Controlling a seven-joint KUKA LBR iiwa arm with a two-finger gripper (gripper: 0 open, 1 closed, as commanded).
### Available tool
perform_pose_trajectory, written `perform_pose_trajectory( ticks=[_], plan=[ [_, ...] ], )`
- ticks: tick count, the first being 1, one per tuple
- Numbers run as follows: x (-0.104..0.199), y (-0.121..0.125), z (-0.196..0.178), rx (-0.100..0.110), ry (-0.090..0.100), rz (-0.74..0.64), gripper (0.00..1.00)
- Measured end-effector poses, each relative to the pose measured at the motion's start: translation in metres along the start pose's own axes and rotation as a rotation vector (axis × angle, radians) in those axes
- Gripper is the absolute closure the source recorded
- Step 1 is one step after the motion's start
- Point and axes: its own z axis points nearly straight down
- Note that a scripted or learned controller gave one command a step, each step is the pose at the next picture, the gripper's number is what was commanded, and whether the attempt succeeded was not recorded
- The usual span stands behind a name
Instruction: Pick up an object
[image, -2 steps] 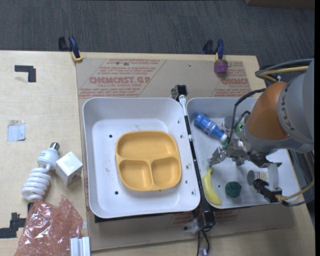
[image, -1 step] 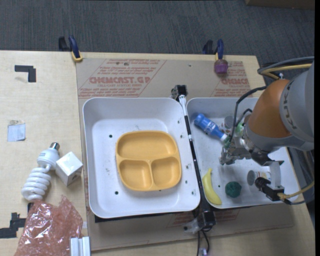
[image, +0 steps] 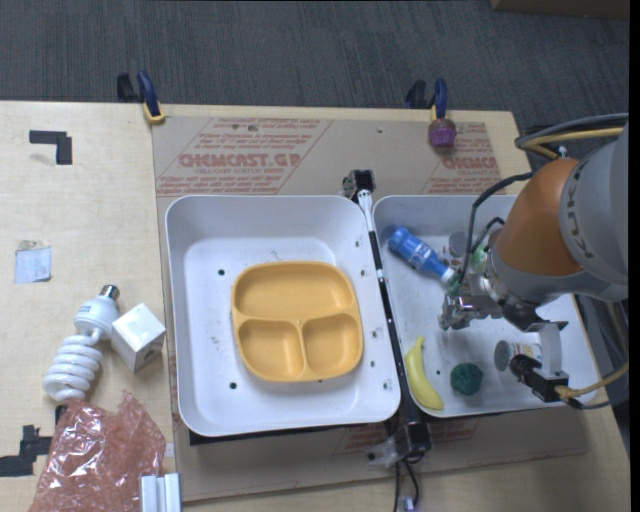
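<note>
Pink bag (image: 95, 455) sits up front. Gripper (image: 457, 312) hovers in the right bin (image: 400, 290), can't tell its opening; could land between bottle (image: 418, 254) and banana (image: 421, 373), grabbing nothing.

Both bins (image: 200, 300) white. Divided plate (image: 297, 320) yellow-orange, centre frame. Right bin: blue bottle (image: 417, 253), yellow banana (image: 421, 375), dark green ball (image: 465, 378). Arm (image: 560, 240) grey, orange band. Lower left: white spiral bulb (image: 78, 355), pinkish crinkled wrap (image: 95, 460).
</note>
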Motion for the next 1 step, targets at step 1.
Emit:
perform_pose_trajectory(
  ticks=[1],
  plan=[
    [0.0027, -0.0374, 0.0098, 0.002, 0.002, 0.002, 0.0]
  ],
)
